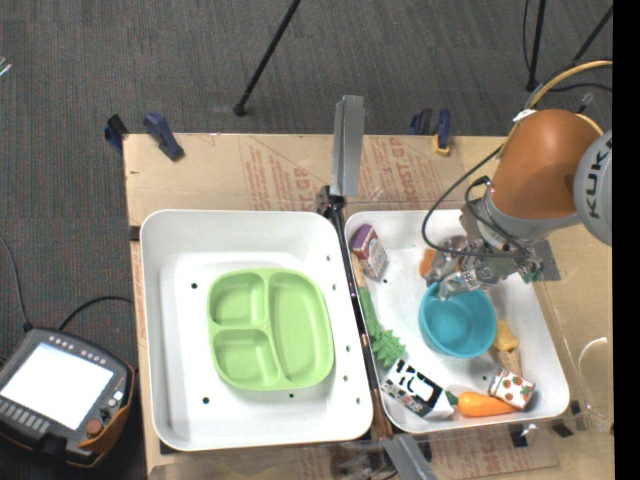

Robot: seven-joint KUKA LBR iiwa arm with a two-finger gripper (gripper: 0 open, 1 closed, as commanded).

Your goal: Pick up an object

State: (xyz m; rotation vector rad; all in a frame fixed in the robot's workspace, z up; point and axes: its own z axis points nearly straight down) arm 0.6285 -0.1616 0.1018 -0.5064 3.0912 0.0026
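Blue bowl [458, 326] in the right bin [553, 353], directly under the gripper [462, 277], rim at its fingertips | carrot [484, 404] well below gripper, near bin's front edge | finger state: cannot tell, nothing visibly gripped

right bin [556, 340] crowded, left bin [170, 268] margins open

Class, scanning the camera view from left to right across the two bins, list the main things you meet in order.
Green divided plate → purple carton → green leafy toy → black-and-white box → blue bowl → orange carrot → red-dotted white box.
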